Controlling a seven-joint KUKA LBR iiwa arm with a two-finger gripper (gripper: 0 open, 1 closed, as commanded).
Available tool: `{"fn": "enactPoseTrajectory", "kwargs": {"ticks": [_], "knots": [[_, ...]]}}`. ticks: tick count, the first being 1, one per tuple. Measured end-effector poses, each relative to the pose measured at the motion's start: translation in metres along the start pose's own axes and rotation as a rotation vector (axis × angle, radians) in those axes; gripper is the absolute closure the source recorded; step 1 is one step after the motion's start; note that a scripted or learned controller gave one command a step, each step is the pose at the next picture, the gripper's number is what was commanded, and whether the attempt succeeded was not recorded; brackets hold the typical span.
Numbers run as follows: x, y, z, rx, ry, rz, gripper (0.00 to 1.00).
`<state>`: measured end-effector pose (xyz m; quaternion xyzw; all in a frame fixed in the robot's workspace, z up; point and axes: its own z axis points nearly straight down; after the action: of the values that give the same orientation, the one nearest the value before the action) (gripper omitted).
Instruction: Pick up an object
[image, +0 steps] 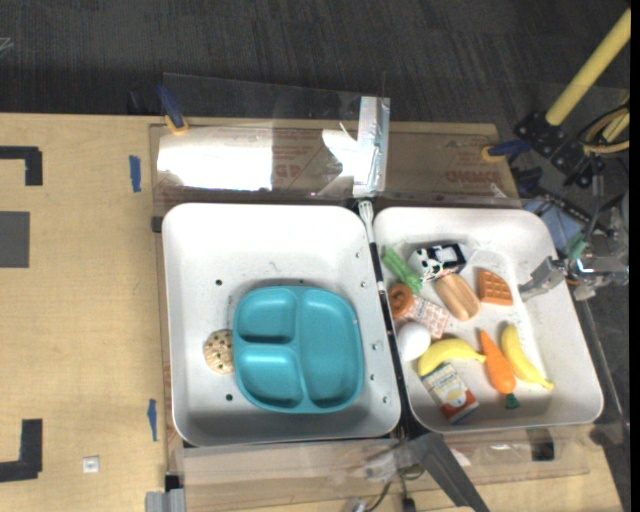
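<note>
Gripper: at the right rim of the right bin, metallic fingers just over the wall; whether parted or closed cannot be told, and nothing shows between them. Candidate objects, all loose in the right bin, placed relative to the carrot: yellow banana touching its right side, nearest the gripper and the likeliest pick; second banana just to its left; waffle piece above it; hot dog bun up-left; white egg further left; small carton below-left; green item and black-and-white carton at the far upper left. The crowding suggests a jumbled heap meant for repeated grasp attempts. Left bin: teal divided plate well left of the carrot, with a cookie touching the plate's left edge.
</note>
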<state>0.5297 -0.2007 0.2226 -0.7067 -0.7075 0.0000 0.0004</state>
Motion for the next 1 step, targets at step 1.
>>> {"fn": "enactPoseTrajectory", "kwargs": {"ticks": [1], "knots": [[0.0328,0.0294,0.1181,0.004,0.001,0.159,0.00]]}}
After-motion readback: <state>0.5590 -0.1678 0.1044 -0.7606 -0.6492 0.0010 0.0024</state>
